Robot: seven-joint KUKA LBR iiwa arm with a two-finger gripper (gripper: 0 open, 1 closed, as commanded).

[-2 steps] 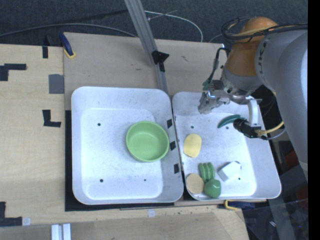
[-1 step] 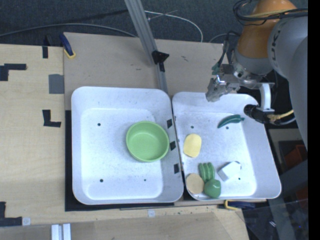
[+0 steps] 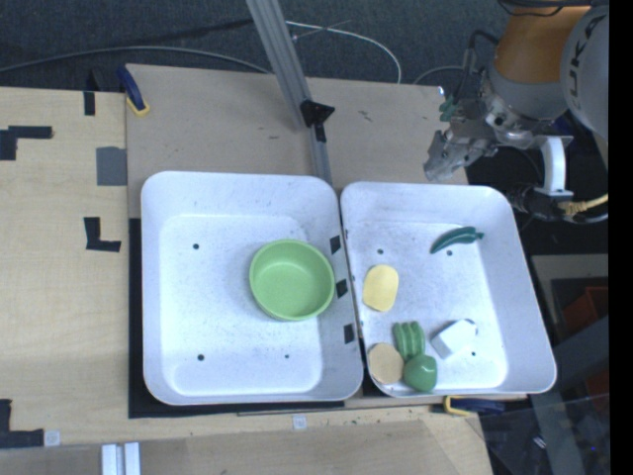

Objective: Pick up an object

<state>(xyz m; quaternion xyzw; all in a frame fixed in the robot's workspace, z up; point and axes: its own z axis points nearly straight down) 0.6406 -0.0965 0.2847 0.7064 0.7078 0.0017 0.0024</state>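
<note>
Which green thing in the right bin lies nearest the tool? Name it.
The dark green curved piece near the right bin's far edge. It lies alone, closest to the tool; the ridged green piece and green ball sit at the near edge.

Grey arm [image 3: 593, 38] with an orange band, black cables, and a grey metal tool [image 3: 445, 156]

I see two bins side by side: the left bin [image 3: 168, 265] holds a bowl [image 3: 291, 280] near its right wall. The right bin [image 3: 495, 265] holds a pepper [image 3: 455, 238] toward the back, with a lemon [image 3: 381, 288] left of centre.
</note>
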